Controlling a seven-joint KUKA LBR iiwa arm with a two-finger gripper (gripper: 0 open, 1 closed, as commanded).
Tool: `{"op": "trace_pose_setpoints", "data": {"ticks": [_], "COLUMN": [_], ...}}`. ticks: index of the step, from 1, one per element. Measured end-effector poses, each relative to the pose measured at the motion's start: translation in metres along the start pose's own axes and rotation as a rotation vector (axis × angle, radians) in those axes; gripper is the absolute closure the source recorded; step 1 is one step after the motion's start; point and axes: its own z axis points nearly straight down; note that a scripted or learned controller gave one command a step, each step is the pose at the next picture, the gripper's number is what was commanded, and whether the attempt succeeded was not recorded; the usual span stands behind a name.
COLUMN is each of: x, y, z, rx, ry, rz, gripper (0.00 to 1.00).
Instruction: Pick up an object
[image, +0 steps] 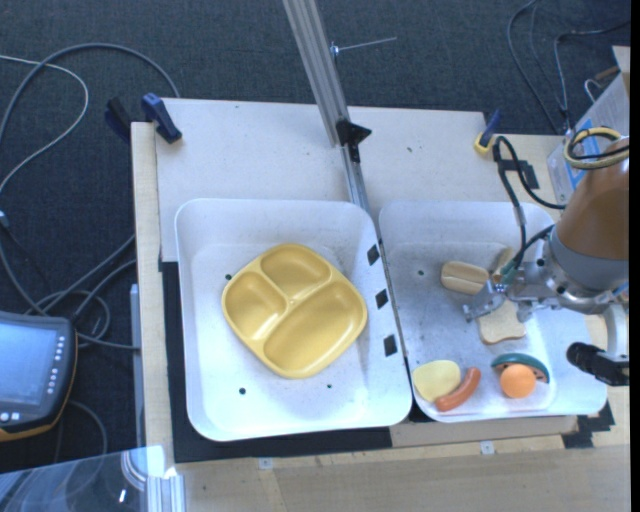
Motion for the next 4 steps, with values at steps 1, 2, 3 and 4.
{"op": "trace_pose_setpoints", "data": {"ticks": [1,2,3,4], "x": [0.000,0.000,-0.001,-0.006], "y": [0.002,0.003,-0.005,-0.001], "z": [0.048,0.036,-0.013,-0.076], "rx": [-0.012,-0.016,-0.014,-0.017], "ry": [-0.004,-0.005,-0.005,-0.006], "rz": [0.000,-0.001,-0.001,-0.001], "gripper": [0.00,1.00,1.00,1.00]}}
